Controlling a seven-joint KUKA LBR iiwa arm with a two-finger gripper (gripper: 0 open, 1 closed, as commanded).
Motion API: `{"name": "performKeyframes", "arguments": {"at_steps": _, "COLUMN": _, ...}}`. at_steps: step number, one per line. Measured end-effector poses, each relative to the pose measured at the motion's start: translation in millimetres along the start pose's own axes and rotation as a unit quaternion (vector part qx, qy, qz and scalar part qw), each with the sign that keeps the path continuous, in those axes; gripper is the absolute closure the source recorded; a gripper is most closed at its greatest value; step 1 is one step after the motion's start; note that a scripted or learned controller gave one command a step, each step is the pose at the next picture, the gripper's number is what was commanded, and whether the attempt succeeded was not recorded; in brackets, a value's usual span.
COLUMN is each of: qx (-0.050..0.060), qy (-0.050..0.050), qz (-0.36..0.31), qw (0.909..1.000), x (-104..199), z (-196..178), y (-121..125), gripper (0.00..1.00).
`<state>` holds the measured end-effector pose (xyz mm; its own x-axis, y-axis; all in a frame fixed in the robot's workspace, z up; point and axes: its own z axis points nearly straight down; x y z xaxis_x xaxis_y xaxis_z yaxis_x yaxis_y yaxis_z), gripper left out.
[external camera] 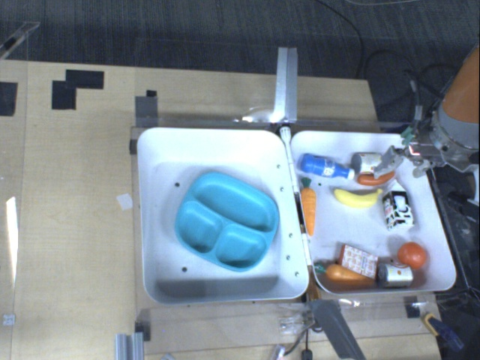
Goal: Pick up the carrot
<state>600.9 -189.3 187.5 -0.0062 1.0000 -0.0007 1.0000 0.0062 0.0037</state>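
Observation:
The carrot is orange with a small green top. It lies lengthwise along the left wall of the right bin, green end pointing to the far side. My gripper hovers over the far right part of that bin, well to the right of the carrot and not touching it. Its two fingers stand spread, open, with nothing between them. The grey arm with its orange band comes in from the right edge.
The right bin also holds a blue bottle, a sausage by a can, a banana, a black-and-white carton, a tomato, a small box and an orange vegetable. A blue sectioned plate lies in the left bin.

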Motion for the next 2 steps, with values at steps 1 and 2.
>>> {"name": "performKeyframes", "arguments": {"at_steps": 1, "qx": -0.003, "qy": -0.001, "qz": -0.045, "qw": 0.999, "x": -17, "z": 62, "y": -18, "gripper": 0.0}}
{"name": "performKeyframes", "arguments": {"at_steps": 2, "qx": -0.007, "qy": -0.003, "qz": -0.046, "qw": 0.9989, "x": -16, "z": 49, "y": -15, "gripper": 1.0}}
